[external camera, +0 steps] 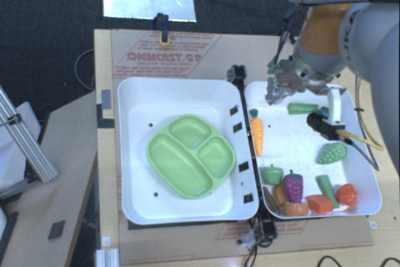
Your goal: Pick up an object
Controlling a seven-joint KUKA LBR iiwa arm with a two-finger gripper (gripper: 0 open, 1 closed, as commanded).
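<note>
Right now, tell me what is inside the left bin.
The left bin holds one green divided plate with three compartments, nothing in them. Whatever lies beneath the plate is covered.

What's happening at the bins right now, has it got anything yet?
The arm's gripper hangs over the far end of the right bin, beside the carrot and a green vegetable. Nothing shows between its fingers. Toy foods are heaped at the near end. The green divided plate sits in the left bin.
</note>
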